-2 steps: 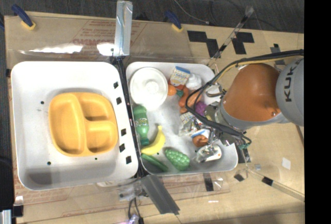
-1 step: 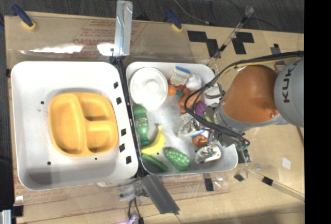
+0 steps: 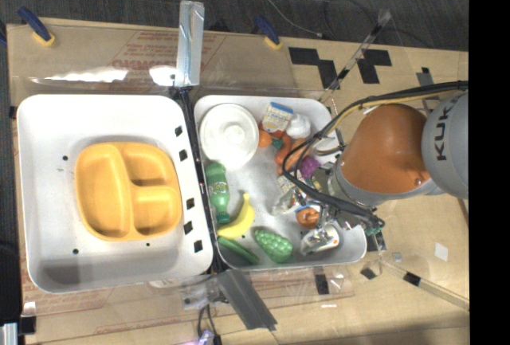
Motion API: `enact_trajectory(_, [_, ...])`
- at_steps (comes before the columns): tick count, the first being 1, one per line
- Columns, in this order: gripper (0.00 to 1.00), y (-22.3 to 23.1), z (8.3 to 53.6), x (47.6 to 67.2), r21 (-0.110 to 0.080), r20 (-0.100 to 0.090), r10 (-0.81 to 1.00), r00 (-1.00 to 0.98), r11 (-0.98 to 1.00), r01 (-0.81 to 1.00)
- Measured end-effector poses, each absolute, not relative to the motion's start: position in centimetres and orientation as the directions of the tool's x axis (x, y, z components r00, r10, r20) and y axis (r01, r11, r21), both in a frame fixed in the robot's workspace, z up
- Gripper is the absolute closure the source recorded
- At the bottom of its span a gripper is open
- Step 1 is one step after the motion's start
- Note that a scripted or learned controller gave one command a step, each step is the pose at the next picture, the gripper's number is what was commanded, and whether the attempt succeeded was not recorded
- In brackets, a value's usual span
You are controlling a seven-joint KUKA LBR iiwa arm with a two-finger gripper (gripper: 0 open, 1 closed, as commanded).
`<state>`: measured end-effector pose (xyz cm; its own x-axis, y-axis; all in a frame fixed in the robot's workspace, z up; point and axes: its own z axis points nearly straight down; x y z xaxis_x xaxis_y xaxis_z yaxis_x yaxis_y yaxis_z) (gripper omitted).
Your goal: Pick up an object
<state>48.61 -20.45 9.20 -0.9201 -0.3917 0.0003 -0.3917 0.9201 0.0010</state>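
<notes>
I am reaching in from the right with my arm [image 3: 382, 156] bent low over the right bin [image 3: 239, 256], the orange band turned up toward the camera and the wrist dipping into the bin's lower right corner. My tool [image 3: 319, 236] is sitting down there among the clutter, next to a small orange piece [image 3: 307, 216] and some clear wrapping [image 3: 285, 196]. Whether it is released or clenched I cannot tell, since my own wrist and cables are covering it, and I am seeing nothing clearly caught in it.

The things I could be picking are all lying loose in this right bin: a white bowl [image 3: 229, 132] at the top left, a green bottle [image 3: 217, 188] along the left wall, a banana [image 3: 239, 222] just below it, and a bumpy green piece [image 3: 272, 244] near the bottom edge. They are heaped together, some touching, probably tossed in so I am having to single one out.

The left bin [image 3: 40, 176] is holding a yellow divided tray [image 3: 127, 188], lying flat and well apart from my work.

I am judging the pick as not yet made; I am low and close, likely about to take whatever is under the tool.
</notes>
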Motion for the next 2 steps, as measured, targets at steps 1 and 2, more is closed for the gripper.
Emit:
enact_trajectory(1, [0.0, -20.79, 9.22, 49.52, 0.0, -0.002, -0.46, -0.888, 0.888, -0.46])
enact_trajectory(2, [0.0, -20.63, 9.18, 49.95, 0.002, -0.003, -0.534, -0.845, 0.845, -0.534])
